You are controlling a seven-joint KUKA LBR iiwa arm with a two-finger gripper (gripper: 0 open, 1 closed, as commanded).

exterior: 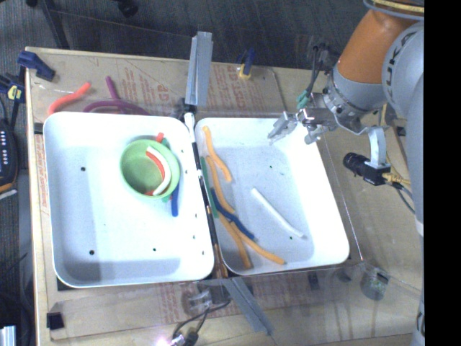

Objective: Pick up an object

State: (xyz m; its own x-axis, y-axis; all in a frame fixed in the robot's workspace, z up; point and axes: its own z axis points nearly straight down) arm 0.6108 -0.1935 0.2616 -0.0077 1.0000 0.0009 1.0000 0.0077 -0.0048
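Note:
My gripper (295, 131) hangs over the back edge of the right bin (328, 193), open, with nothing between its fingers. In that bin lie several thin sticks: a long orange one (216, 161) along the left wall, a blue one (234, 218), another orange one (256, 249) near the front, and a white one (277, 213) in the middle. The left bin (79, 215) holds a green bowl (140, 168) with a red strip (157, 157) and a white strip (171, 177) inside, and a blue stick (174, 206) beside it.
A metal bar (198, 67) stands behind the gap between the bins. Orange (68, 98) and purple (115, 105) cords lie on the bench behind the left bin. Blue clamps sit at the back edge (247, 63) and the far left corner (36, 65).

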